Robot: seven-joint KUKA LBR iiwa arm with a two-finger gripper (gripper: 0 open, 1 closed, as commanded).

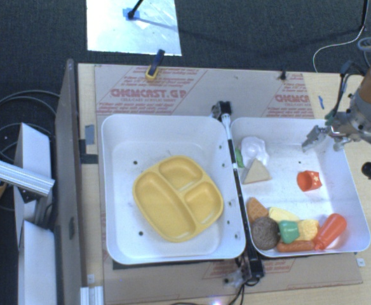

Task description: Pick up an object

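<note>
Red plastic piece [309, 180], mid right of frame: prob. light, stiff, slippery; grip its sides. Gripper [325, 136] open, holds nothing.

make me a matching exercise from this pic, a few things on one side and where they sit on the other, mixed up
Things:
1. yellow tray
2. red piece
3. brown ball
4. gripper

Places:
A. alone in the middle of the right bin
B. over the right bin's far right corner
C. in the left bin
D. in the pile along the right bin's near edge

Pairs: 1-C, 2-A, 3-D, 4-B
</note>
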